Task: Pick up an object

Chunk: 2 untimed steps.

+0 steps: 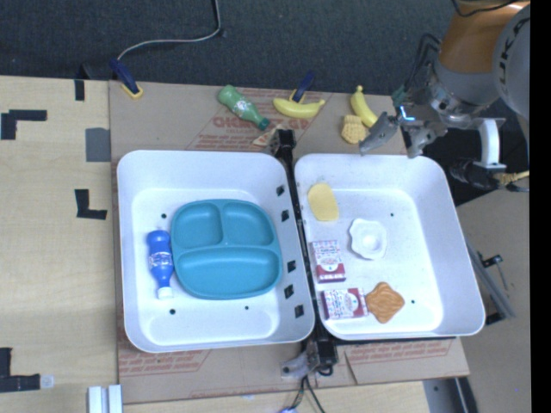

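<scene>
Gripper (394,136) — fingers spread, empty, poised above right bin (430,175) far rim. Step: approach. Next — descend onto one item, likely egg (368,237), then close.

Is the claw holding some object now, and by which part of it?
Nothing is held: the claw is open above the right bin's far rim, with nothing between its fingers.
</scene>
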Tool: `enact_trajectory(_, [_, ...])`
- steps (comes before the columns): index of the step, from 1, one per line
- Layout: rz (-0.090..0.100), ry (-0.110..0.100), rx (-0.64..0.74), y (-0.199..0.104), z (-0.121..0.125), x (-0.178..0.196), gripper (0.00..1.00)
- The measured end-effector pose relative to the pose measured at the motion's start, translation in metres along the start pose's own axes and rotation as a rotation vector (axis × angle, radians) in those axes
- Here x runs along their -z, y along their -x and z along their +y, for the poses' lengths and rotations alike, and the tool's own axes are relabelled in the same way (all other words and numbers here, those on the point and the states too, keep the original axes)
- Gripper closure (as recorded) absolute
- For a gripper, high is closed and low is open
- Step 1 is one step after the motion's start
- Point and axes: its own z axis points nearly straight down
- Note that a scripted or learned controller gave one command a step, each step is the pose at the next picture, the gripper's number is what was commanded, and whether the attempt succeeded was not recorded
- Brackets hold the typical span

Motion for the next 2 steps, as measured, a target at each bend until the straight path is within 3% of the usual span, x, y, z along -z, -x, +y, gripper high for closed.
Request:
enact_trajectory(1, [0.001,-0.003,0.001,-0.054,-0.002,-0.082,0.0])
enact_trajectory(2, [0.001,-0.001,-0.001,-0.07,-0.102,-0.081,0.0])
